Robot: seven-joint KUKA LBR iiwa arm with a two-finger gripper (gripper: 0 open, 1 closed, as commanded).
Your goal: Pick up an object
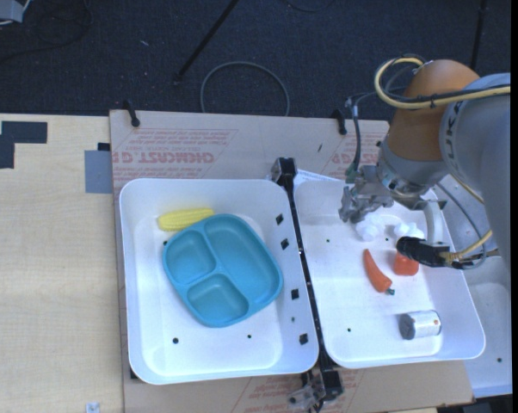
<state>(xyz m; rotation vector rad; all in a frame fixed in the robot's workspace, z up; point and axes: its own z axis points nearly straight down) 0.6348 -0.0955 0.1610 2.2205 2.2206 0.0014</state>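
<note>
The gripper (pixel 360 206) hung over the right bin (pixel 354 334), its finger state impossible to tell. The carrot (pixel 377 271) lay just below and right of it, long axis slanting toward the grey can (pixel 419 324).

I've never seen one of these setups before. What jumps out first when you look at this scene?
The bright blue plastic divided plate in the left white bin grabs the eye first, with a yellow corn cob toy lying at its upper edge. Next comes the big grey arm with its orange band reaching in from the right, its end effector low over the right white bin, near an orange carrot-shaped toy.
</note>
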